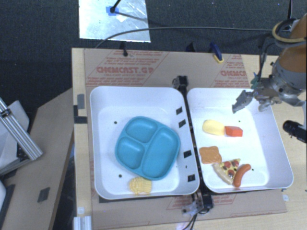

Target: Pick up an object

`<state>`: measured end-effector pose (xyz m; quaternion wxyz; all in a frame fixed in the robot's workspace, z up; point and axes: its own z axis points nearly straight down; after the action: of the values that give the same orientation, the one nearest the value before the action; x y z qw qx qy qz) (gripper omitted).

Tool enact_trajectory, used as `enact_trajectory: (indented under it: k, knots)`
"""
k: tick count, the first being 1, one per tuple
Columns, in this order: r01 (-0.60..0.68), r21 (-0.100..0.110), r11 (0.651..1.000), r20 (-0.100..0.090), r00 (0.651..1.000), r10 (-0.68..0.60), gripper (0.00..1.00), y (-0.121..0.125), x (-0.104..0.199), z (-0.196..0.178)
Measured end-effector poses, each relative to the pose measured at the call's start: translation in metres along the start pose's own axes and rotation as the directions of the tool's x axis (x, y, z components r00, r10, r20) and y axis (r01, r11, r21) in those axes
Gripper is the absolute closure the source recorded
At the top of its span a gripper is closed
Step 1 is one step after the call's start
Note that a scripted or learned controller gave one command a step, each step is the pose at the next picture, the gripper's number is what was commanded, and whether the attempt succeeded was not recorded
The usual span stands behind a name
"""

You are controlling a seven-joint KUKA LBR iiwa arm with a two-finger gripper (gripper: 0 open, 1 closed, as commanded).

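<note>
The right bin [280,150] holds a pale yellow piece [213,127] touching an orange-red block [233,132]. Nearer the front lie a brown toast-like piece [210,155], a pizza slice [227,168] and a reddish sausage [241,174]. My gripper [251,104] hangs over the far part of the right bin, up and to the right of the orange-red block. Its two fingers are spread open with nothing between them. In the left bin a blue sectioned plate [147,147] lies flat, with a yellow corn cob [140,186] at its front edge.
The two bins meet at a black-clipped divider [188,133]. The arm's grey wrist with its orange band [290,56] rises at the right. A black part [295,130] juts in beside the right bin's rim. A metal plate [114,13] lies on the floor behind the bench.
</note>
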<state>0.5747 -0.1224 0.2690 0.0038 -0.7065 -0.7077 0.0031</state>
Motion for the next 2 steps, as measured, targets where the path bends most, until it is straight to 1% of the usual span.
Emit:
enact_trajectory:
  k: [1,2]
  knots:
    - [0.002,-0.011,1.0,0.001,1.0,-0.002,0.0,0.002,0.0,-0.006]
    - [-0.001,-0.008,1.0,0.001,1.0,0.001,0.0,-0.002,-0.007,0.039]
